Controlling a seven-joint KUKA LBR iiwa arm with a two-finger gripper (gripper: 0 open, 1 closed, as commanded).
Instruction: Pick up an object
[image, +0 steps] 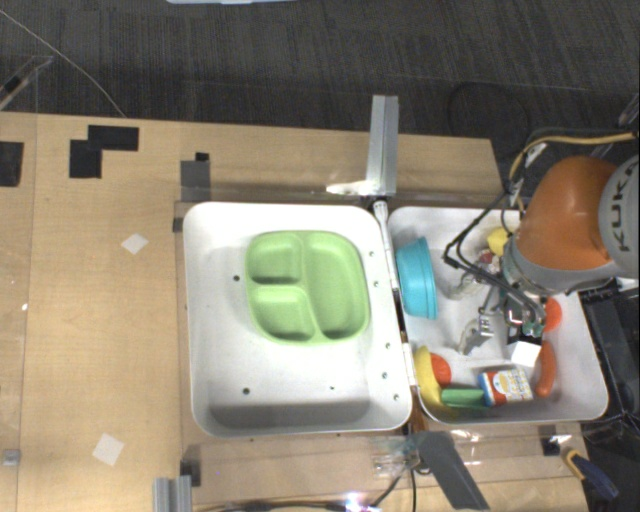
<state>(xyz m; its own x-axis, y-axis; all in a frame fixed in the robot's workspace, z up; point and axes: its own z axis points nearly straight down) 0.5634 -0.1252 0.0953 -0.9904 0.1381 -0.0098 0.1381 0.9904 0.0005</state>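
The right bin (590, 395) holds several toys. A blue bowl (416, 279) stands tilted on its edge against the left wall. Along the front lie a yellow piece (428, 375) with a red bit beside it, a green piece (462, 397), a small printed carton (505, 385) and an orange-red sausage shape (546, 371). My gripper (477, 333) hangs low over the bin's bare middle floor, right of the bowl and just above the carton. Nothing shows in it. The arm's orange band (565, 222) hides the bin's back right part.
A green divided plate (304, 285) lies in the left bin (215, 400). A small yellow toy (497, 241) sits at the back of the right bin, near the arm's cables. The divider between the bins runs close to the bowl.
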